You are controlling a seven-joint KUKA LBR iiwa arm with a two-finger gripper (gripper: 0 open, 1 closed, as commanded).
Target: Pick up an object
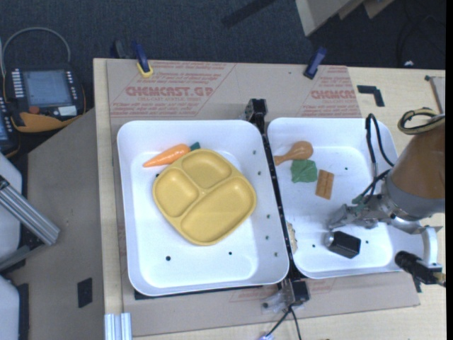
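Gripper (342,222) low over my right bin (375,259); whether it is spread or pressed together I cannot tell.
Nearest lies a black block (345,244), just below the gripper; farther back sit a brown wafer (324,184), a green piece (304,171) and a tan spoon-shaped toy (294,151). My left bin (141,211) holds a yellow divided plate (204,196) and, beyond it, a carrot (166,155).

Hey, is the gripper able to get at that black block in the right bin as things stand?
Probably yes. The gripper hovers just above the black block in the right bin, and nothing lies between them.
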